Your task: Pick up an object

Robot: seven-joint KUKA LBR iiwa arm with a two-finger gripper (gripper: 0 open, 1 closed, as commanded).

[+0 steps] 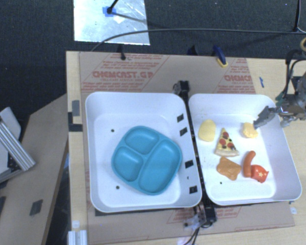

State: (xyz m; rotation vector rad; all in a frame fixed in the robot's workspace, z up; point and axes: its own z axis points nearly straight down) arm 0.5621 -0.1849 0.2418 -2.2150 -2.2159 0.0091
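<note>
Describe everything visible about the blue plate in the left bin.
The blue plate is a rounded, squarish tray of smooth, plastic-looking material, split by raised ridges into three compartments, all bare. It lies flat and upright on the floor of the left bin, turned at an angle to the walls, toward the near right part. Nothing rests on it, and it seems clear of the walls.

A blue divided plate (146, 159) lies in the left white bin (99, 137), nearer that bin's front right corner than its far left one. Both bins sit side by side on a brown printed cardboard sheet (127, 71) that covers the counter (56, 131), with the right white bin (288, 180) reaching close to the counter's front right. Beyond the counter's far edge a shiny silver sheet (110, 14) lies on dark floor, and an aluminium rail (7, 142) slants off the counter's left edge.
</note>
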